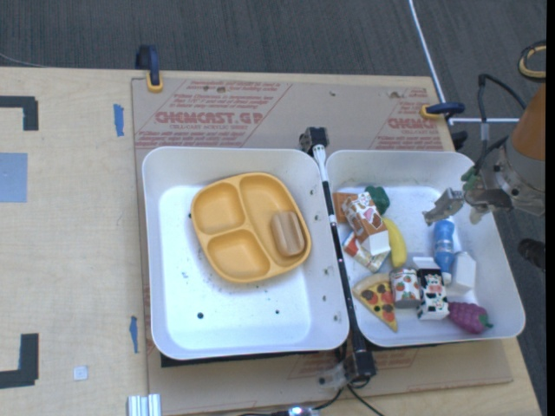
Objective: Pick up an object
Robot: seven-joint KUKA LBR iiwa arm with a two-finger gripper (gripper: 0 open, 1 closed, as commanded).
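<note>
Two shallow white bins are seen side by side on a cardboard-covered desk (260,111), viewed from above at a slant. In the left bin (165,232) a yellow divided plate (227,215) is laid, and a tan bread-like piece (288,234) is rested in its right compartment.

The right bin (416,167) is crowded with toy items. A blue bottle (444,243) is lain near the bin's right side, with a white block (464,271) just beside it. A yellow banana (396,243) is placed near the middle, a green piece (377,198) above it, and an orange-and-white box (362,217) to its left. A pizza slice (379,300) is set by the front edge, with a small patterned cube (405,288), a black-and-white cow-patterned block (433,293) and a purple bunch of grapes (469,316) ranged to its right.

The claw (460,204) is held over the right bin's upper right area, just above the blue bottle, reached in from the right on the grey arm with its orange band (533,124). Its fingers are seen spread wide apart, and nothing is gripped between them. The bottle and the other toys are left lying in the bin.
</note>
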